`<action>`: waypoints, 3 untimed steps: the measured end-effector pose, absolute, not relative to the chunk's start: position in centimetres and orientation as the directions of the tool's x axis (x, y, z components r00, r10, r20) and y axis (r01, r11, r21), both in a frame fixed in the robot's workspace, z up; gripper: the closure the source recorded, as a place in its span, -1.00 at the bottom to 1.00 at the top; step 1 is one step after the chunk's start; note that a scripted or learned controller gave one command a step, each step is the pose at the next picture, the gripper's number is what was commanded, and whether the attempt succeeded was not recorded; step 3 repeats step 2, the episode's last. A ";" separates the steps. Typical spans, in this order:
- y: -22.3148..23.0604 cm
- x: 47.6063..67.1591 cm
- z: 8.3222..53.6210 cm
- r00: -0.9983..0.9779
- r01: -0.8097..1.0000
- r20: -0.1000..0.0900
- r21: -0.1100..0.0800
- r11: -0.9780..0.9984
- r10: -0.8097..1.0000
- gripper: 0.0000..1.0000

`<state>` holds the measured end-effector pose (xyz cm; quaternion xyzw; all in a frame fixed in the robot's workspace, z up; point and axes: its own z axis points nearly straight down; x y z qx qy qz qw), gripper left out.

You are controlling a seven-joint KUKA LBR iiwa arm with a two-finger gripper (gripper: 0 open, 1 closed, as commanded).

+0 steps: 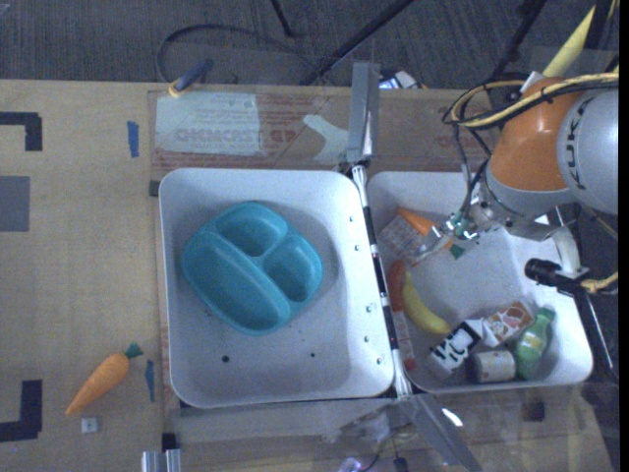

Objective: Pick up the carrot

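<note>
Carrot (417,221) lies near right bin's (570,367) back-left wall, between the pincer's (454,230) clamping fingers.

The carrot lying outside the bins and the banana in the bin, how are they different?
The carrot is orange with a green top; the banana is yellow. The carrot lies on the bench, left of both bins; the banana lies inside the right bin, among other things. The carrot is straight and tapered; the banana curves. Both are long and lie flat.

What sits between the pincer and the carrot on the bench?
In the camera view, the left bin with its teal divided plate lies between the pincer and the carrot.
</note>
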<state>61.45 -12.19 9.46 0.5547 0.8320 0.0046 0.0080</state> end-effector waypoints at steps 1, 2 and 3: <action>-12.4 61.5 10.6 -0.379 0.925 -0.009 0.021 0.380 0.925 1.00; -5.2 63.7 23.6 -0.339 0.941 -0.001 0.003 0.339 0.941 1.00; -5.2 63.7 23.6 -0.339 0.941 -0.001 0.003 0.339 0.941 1.00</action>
